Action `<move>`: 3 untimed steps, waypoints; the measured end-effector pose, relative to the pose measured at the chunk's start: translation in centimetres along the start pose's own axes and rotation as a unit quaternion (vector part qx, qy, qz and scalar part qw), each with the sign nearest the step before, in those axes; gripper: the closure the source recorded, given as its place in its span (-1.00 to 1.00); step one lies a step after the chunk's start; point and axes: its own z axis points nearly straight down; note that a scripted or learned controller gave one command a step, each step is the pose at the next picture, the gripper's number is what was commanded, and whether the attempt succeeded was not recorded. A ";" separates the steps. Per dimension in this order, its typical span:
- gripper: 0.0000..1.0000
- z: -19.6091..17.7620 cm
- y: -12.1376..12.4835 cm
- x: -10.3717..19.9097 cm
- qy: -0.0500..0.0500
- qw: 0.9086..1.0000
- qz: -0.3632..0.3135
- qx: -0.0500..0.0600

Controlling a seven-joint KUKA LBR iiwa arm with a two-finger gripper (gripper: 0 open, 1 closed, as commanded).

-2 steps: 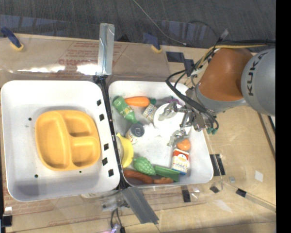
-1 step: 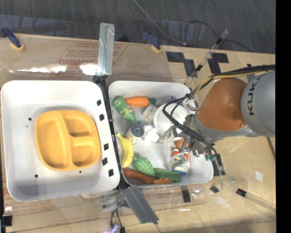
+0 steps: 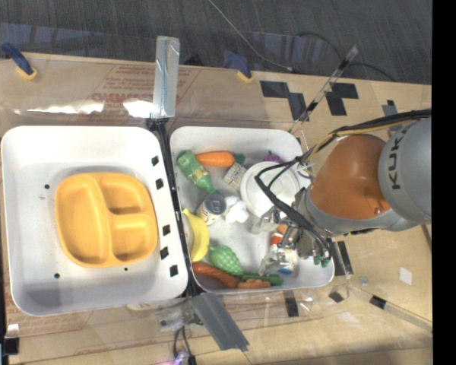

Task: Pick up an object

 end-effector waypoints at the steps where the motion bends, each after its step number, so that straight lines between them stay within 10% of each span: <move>1: -1.00 0.0 2.6 -1.9 -0.001 0.998 0.070 0.000; 3: -1.00 0.1 8.8 -13.1 0.003 0.978 0.209 0.001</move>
